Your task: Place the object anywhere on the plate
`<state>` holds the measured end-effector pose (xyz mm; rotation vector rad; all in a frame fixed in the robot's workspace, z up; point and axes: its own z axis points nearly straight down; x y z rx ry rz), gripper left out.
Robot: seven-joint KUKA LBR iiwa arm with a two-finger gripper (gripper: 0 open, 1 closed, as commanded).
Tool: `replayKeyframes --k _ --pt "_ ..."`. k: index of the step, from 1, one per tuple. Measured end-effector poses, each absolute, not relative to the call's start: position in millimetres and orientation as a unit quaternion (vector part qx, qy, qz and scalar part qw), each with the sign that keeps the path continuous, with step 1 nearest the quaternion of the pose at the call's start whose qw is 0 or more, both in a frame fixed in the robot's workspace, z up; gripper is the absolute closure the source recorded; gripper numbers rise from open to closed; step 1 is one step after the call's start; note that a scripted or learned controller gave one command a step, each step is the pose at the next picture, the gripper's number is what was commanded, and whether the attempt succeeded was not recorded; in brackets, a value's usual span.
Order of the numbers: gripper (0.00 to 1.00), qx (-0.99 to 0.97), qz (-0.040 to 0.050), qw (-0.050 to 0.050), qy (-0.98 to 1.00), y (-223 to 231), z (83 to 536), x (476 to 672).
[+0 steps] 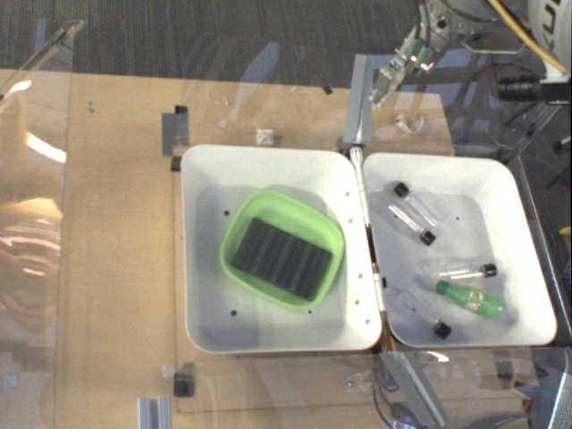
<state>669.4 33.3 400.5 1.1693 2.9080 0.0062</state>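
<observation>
At the near edge of the right bin [527, 239] lies a small black cap [441, 331], and just beyond it a green bottle [471, 299] lying on its side, with a clear tube with a black cap [468, 273] just behind it. A little farther in the same bin there is a second clear tube [412, 211] with black ends, lying at a slant. In the left bin [201, 239] sits the green plate [282, 250], a rounded square dish with a dark ribbed insert in the middle; nothing rests on it, so the placing is not yet done. Beyond both bins, over the wooden counter [107, 239] and above the metal post between the bins, hangs the pincer [393, 71], high and well apart from all the things in the right bin. I see nothing between its fingers; if they are open or closed I cannot tell, because they are small and partly blurred. My judgement is that the task is at its very first step: the arm is not yet over any object and the pick is not begun. Which object is meant the task does not say; the green bottle seems the easiest to grasp, being thicker than the tubes. The next move calls for bringing the pincer toward the near side and down into the right bin, with the fingers turned across the short width of the chosen thing, because round things lying flat can roll away from a bad grip. After that it must lift clear of the wall between the bins and carry to the plate at the left
</observation>
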Motion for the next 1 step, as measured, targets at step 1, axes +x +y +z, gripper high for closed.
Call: replayKeyframes --k 1 --pt "1.0 0.291 0.0019 0.002 0.957 72.6 185.2 657.4"
